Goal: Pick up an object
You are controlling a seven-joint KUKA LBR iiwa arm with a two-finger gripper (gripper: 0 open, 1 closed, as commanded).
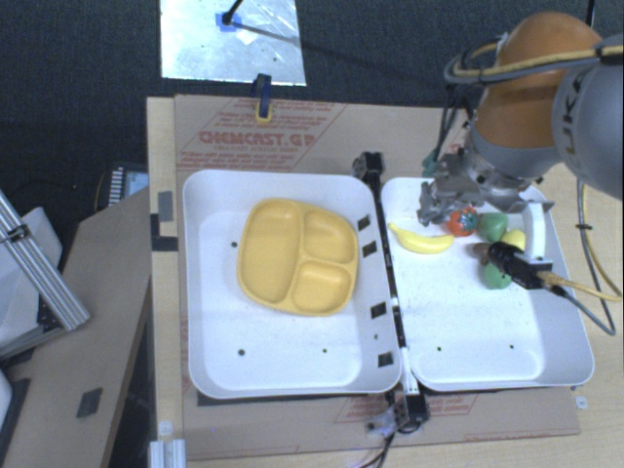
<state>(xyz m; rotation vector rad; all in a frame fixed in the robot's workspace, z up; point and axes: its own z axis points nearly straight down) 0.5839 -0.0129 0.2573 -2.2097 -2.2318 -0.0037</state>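
- The grey arm with its orange band [536,57] is reaching in from the right and hanging over the far end of the right bin [487,359].
- The pincer [444,201] is sitting low over a small cluster of toy pieces at that far end; whether it is wide, narrow or gripping anything cannot be told, since the wrist is hiding it.
- A yellow banana [421,241] is lying flat on the bin floor just in front of the pincer, near the bin's left wall.
- An orange-red piece [460,224] is lying just beside the banana's right end, right under the pincer.
- A green piece [492,226] is sitting next to the orange-red one, and another green piece [496,276] is lying a little nearer the camera, partly behind a black part on the arm.
- The left bin [224,359] is holding a yellow divided plate [295,255], lying flat near its middle.
- Both bins are resting side by side on the desk [161,261], over a brown cardboard sheet [263,136].
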